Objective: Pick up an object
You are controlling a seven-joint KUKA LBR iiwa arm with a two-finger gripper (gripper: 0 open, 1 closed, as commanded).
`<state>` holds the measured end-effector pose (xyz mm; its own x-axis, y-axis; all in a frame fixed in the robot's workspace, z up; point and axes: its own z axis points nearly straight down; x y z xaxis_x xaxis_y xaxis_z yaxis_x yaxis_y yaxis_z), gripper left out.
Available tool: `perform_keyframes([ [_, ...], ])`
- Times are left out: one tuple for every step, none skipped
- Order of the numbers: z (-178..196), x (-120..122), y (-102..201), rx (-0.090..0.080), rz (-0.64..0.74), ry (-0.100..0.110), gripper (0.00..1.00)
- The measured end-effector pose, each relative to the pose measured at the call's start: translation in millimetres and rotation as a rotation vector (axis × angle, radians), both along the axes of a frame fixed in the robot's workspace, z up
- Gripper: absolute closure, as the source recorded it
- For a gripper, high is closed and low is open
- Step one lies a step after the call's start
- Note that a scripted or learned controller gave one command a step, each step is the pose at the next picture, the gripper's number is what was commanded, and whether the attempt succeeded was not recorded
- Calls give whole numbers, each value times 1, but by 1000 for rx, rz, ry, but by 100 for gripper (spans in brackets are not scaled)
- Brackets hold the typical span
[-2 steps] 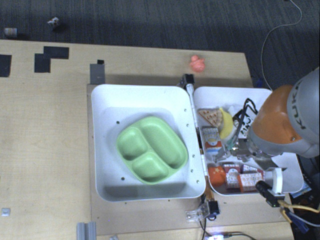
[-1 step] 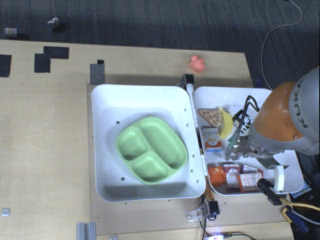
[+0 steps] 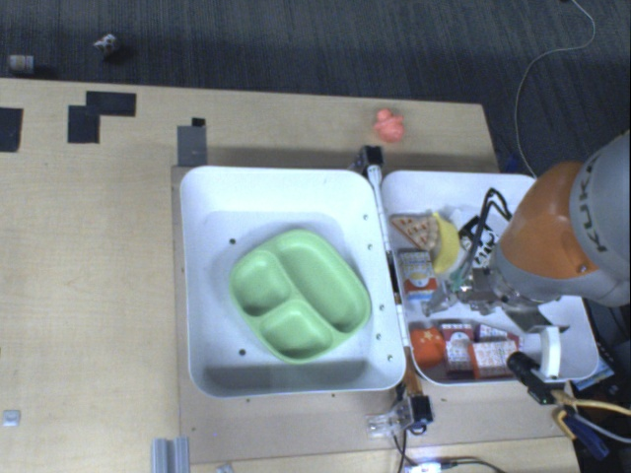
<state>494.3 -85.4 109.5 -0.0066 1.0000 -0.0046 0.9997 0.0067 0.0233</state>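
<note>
Tool [image 3: 463,299] low in right bin [image 3: 582,358] amid clutter, grip state unclear, green tray [image 3: 299,292] fills left bin [image 3: 197,264]

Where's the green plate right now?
The green plate lies in the middle of the left bin, across the divider from the right bin with the small items and the gripper.

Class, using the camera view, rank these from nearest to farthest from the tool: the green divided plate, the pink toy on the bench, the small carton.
Measured from the tool:
1. Small carton, right bin, just left of it.
2. Green divided plate, left bin.
3. Pink toy, on the bench beyond both bins.
</note>
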Motion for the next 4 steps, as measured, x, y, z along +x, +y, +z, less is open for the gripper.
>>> perform_keyframes([
  [-22,-5,3,4,-5,15,0],
  [-11,-2,3,2,-3,7,100],
  [76,78,75,6,-1,18,100],
  [75,78,73,5,-1,21,0],
])
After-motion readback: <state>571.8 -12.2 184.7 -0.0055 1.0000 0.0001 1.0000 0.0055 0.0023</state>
